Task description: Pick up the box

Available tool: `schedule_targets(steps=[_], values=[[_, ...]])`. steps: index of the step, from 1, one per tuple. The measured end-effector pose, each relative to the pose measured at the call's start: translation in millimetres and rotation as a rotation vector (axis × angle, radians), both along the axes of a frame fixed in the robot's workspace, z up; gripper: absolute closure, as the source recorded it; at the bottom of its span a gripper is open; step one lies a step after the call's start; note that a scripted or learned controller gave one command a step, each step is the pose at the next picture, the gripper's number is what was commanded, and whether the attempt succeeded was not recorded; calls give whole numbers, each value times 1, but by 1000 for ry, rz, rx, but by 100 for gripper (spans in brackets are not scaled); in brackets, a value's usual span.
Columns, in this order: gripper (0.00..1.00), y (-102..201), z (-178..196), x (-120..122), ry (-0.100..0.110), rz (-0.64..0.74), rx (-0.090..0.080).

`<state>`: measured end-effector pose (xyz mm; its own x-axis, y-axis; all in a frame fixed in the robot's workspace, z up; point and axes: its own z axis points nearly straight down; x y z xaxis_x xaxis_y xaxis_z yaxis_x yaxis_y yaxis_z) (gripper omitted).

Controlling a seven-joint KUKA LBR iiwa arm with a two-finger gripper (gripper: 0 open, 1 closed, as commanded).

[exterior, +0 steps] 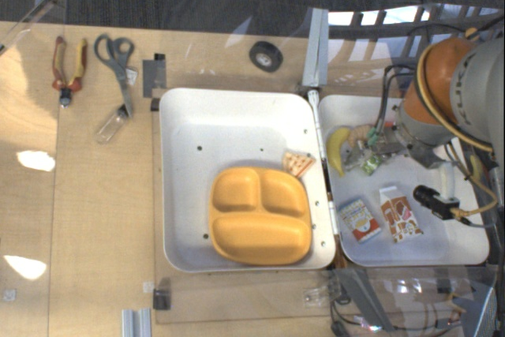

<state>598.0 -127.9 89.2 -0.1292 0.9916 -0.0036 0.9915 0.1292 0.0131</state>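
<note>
Two small flat boxes lie in the right bin point(465, 252): a red, white and blue box point(359, 219) at the front left and a red and white box point(400, 217) just right of it. My gripper point(377, 144) hangs over the back of that bin, above and behind both boxes, close to a yellow banana point(338, 150) and a small green item point(369, 165). A third small packet with an orange pattern point(298, 163) leans in the left bin point(189, 130) near its right wall.
A large yellow divided plate point(260, 215) takes up the front of the left bin. On the bench to the left lie red pliers point(67, 69), scissors point(117, 59) and a black tape roll point(266, 55). The grey arm with its orange band point(446, 79) enters from the right.
</note>
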Motion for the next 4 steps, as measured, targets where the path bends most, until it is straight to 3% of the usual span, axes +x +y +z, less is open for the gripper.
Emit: schedule_targets(steps=[1, 2, 3, 4], values=[[0, 11, 0, 48, 11, 21, -4], [0, -3, -1, 26, 4, 68, -1], [0, 11, 2, -84, -2, 146, -2], [0, -22, 0, -17, -1, 42, -2]])
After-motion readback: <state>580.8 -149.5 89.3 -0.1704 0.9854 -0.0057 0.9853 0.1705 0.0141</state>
